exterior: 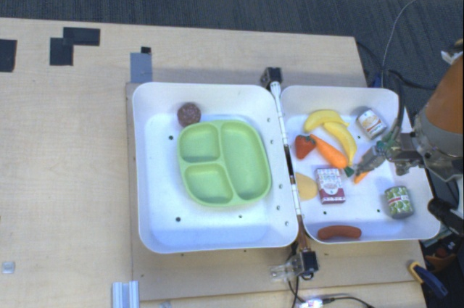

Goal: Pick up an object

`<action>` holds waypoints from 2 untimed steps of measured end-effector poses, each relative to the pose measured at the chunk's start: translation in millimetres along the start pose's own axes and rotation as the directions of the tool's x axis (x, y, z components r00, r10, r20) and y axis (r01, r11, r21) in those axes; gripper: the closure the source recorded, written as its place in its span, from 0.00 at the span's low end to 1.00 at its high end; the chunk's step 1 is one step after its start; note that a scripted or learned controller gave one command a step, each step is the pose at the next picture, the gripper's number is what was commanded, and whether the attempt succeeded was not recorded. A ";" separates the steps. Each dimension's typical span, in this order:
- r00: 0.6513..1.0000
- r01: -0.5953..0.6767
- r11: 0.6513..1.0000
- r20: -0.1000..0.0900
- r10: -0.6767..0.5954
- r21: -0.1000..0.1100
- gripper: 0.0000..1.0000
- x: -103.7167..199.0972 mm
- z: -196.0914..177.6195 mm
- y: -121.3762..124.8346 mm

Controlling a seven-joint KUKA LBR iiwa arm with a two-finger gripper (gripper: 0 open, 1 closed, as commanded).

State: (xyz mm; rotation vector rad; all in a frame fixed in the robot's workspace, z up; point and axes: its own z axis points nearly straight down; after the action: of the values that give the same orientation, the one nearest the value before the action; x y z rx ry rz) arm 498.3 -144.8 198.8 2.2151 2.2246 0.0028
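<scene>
tool (378,152) at right-centre of frame, low over the right bin (384,227), grip state not discernible, tip just beside the carrot (331,151) under the bananas (335,130), red box (330,185) below, green can (397,201) lower right, green tray (221,163) in the left bin (156,176).

Beside the green divided plate (223,163), across the rim to its right, lie bananas (335,129), a carrot (331,152), a red carton (330,185) and a sausage (338,232); the end effector (378,150) hovers farther right.
</scene>
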 end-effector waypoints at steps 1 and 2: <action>1.000 -0.002 1.000 0.002 0.002 -0.009 0.00 -8.5 100.8 -7.4; 1.000 0.001 1.000 -0.001 -0.001 -0.012 1.00 -6.6 89.9 -5.2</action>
State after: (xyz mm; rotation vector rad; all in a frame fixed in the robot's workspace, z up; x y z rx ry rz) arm 493.4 -151.5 108.8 2.2088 2.2193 0.0174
